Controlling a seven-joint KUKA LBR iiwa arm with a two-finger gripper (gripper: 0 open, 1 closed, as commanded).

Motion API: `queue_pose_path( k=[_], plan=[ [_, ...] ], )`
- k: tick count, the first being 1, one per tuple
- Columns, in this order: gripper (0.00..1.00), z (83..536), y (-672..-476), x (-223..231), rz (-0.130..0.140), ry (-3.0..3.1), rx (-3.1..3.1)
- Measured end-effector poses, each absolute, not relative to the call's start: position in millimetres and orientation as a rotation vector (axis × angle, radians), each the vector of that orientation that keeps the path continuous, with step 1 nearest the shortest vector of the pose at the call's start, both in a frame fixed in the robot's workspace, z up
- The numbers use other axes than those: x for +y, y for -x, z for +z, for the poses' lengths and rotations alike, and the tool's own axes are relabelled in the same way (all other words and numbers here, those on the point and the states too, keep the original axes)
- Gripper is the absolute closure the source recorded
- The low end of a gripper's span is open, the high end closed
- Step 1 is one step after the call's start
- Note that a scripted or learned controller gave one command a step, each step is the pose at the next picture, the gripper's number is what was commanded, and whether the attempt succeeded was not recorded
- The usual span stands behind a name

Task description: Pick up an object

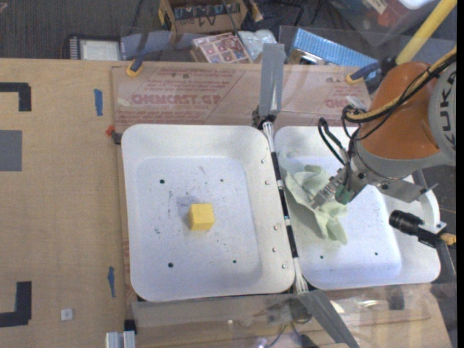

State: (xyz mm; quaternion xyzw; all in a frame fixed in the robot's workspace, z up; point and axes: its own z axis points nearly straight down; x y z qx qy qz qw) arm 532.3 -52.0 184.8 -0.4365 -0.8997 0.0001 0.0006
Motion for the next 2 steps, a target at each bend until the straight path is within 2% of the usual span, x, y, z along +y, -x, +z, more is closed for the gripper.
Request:
queue_pose_path(
  k=[1, 2],
  plan=[
    [1.0, 185, -573.6, -32, -0.002, 1.704, -2.644],
    [1.0, 91, -540.8, -128, -0.007, 1.795, -2.594]
  ],
)
